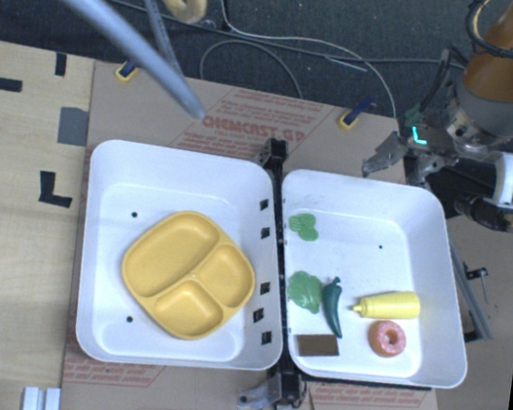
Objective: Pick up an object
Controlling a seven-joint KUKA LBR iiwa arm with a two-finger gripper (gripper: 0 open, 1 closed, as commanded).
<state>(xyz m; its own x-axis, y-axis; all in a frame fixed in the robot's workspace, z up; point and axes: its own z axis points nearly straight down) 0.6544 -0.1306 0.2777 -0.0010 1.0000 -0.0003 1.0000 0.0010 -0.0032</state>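
We start at the jaws [400, 163], up in the upper right of the frame, hovering just past the far rim of the right bin [437, 367]: they look spread, one dark finger angled out to the left, nothing between them. Below them, inside that bin, we've got our candidates. There's a small green leafy piece [303, 225] near the bin's upper left, a larger green leafy piece [304, 290] touching a dark green pepper [332, 307], a brown block [317, 344] at the near edge, a yellow squeeze bottle [387, 306] lying on its side, and a pink donut [388, 338] just beneath it. The arm [501, 82] rises from the jaws toward the top right corner, orange band showing. In the left bin [89, 318] sits a yellow divided plate [188, 273].
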